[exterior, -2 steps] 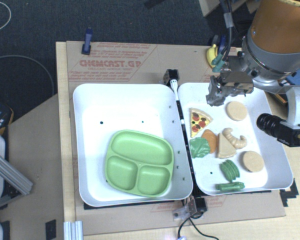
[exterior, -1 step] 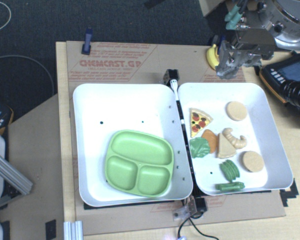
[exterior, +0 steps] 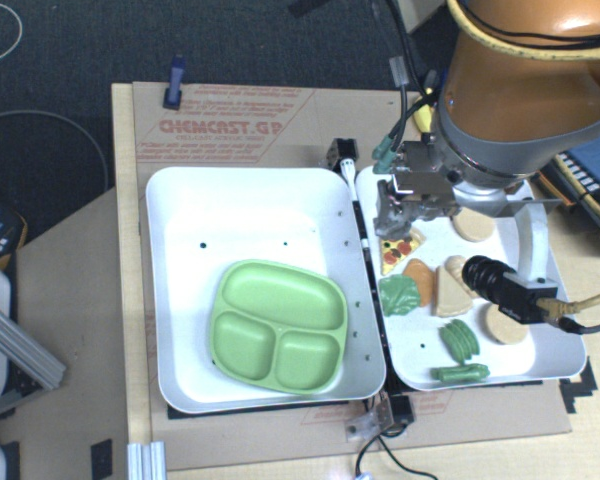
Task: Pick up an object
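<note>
We cannot tell whether our gripper (exterior: 395, 218) is clenched or released above the red-and-yellow toy pizza slice (exterior: 399, 254).

I see bare floor across the upper half of the left bin (exterior: 180, 198), green divided tray (exterior: 278, 325) blocking its lower half, right bin (exterior: 420, 353) crowded, lettuce leaf (exterior: 400, 294), cucumber (exterior: 460, 339), bean pod (exterior: 460, 373) close together, arm (exterior: 520, 88) overhanging its upper part.

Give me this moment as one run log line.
gripper: over right bin, near pizza slice | held: nothing seen | left bin: green plate | pick: not yet done
</note>
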Controlling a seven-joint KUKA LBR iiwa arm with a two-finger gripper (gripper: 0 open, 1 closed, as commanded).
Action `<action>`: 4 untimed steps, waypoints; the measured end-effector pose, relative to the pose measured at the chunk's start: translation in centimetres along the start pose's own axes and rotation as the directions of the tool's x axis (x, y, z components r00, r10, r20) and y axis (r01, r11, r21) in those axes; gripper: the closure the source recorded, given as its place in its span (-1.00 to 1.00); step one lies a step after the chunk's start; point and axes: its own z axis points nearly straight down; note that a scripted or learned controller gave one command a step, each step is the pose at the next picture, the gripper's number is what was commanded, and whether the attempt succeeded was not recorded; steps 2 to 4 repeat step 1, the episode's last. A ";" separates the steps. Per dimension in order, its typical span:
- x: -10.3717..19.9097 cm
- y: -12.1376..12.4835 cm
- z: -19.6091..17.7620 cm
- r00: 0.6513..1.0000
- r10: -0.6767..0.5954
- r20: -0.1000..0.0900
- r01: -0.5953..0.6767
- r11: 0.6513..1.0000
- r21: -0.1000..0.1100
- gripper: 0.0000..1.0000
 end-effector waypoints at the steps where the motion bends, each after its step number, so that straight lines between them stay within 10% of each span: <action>1: 0.0 0.2 -1.8 1.000 -0.001 -0.003 0.001 1.000 -0.017 1.00; 4: 0.0 0.2 -1.8 1.000 -0.001 -0.003 0.001 1.000 -0.017 1.00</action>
